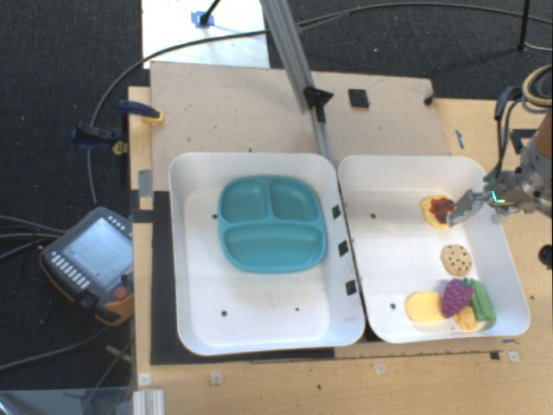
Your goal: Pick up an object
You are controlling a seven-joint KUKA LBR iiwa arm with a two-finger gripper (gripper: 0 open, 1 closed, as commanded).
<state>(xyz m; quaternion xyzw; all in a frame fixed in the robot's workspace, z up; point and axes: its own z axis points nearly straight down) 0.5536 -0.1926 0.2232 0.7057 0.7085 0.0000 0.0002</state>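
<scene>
The right bin (389, 232) holds several toy foods. A small yellow piece with a red top (436, 210) lies near its far right side. My gripper (460, 209) reaches in from the right edge and hangs just to the right of this piece, its tip at the piece's edge. Closer to the front lie a speckled round cookie (455, 259), a bunch of purple grapes (458, 296), a flat yellow piece (422, 308) and a green piece (481, 302), clustered in the front right corner.
The left bin (199, 301) carries a teal divided plate (272, 225). A grey pole (289, 41) slants across the back board. A teach pendant (91, 262) and cables lie on the floor to the left.
</scene>
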